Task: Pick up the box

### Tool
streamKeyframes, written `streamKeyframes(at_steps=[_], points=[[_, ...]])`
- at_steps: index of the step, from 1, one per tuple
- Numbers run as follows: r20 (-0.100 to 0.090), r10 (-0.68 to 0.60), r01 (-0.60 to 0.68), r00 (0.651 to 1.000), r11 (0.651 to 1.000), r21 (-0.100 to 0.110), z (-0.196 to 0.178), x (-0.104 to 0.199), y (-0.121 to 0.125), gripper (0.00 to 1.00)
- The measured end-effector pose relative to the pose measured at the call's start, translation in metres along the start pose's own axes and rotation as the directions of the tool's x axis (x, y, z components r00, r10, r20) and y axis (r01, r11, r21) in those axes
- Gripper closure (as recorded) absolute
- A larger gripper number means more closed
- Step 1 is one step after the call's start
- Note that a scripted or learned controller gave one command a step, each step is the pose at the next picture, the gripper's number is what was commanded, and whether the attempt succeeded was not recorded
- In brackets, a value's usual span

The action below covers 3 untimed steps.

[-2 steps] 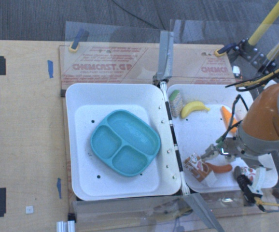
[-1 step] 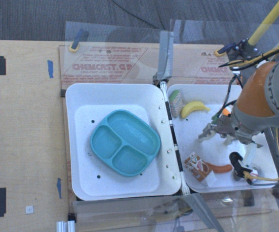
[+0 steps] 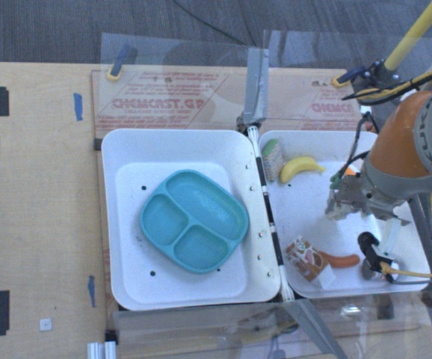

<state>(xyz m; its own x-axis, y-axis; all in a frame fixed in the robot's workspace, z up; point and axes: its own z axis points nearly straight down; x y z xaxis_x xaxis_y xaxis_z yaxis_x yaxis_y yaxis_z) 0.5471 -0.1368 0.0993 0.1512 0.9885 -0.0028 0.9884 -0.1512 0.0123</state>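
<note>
In the right bin (image 3: 418, 264), near its front-left corner, lies the box (image 3: 303, 256): small, red/white print, tilted, w/ a pale flap at its front. An orange carrot-like item (image 3: 337, 260) touches the box's right side and runs off to the right. At the back of the same bin a banana (image 3: 300, 168) lies near the left wall, and just beside it, against the wall, a small green/white pack (image 3: 272, 158). Left bin (image 3: 119, 200) holds a teal 3-compartment plate (image 3: 194, 220), roughly centred, well apart from the box. Nothing sits on top of the box; only the carrot crowds it.

Arm (image 3: 403, 152) comes in from the right, orange band over the bin's right half, wrist pointing down and left. Gripper (image 3: 344, 206) hangs above the bin's middle, behind and to the right of the box, not touching it. Fingers are seen from above and blurred, so can't tell how far apart they are; nothing visibly held.

Black cable parts (image 3: 371, 254) by the front-right wall are hard to make out; arm is cut off at the right edge
</note>
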Motion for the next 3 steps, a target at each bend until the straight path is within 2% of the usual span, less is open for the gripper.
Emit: streamKeyframes(at_steps=[1, 2, 3], points=[[0.0, -0.001, 0.001, 1.0, 1.0, 0.001, 0.0, 0.0, 0.0, 0.0], [-0.004, -0.03, 0.03, 1.0, 1.0, 0.004, 0.01, 0.01, -0.046, 0.0], [-0.002, -0.183, 0.183, 0.983, 0.983, 0.004, 0.012, -0.015, 0.034, 0.0]])
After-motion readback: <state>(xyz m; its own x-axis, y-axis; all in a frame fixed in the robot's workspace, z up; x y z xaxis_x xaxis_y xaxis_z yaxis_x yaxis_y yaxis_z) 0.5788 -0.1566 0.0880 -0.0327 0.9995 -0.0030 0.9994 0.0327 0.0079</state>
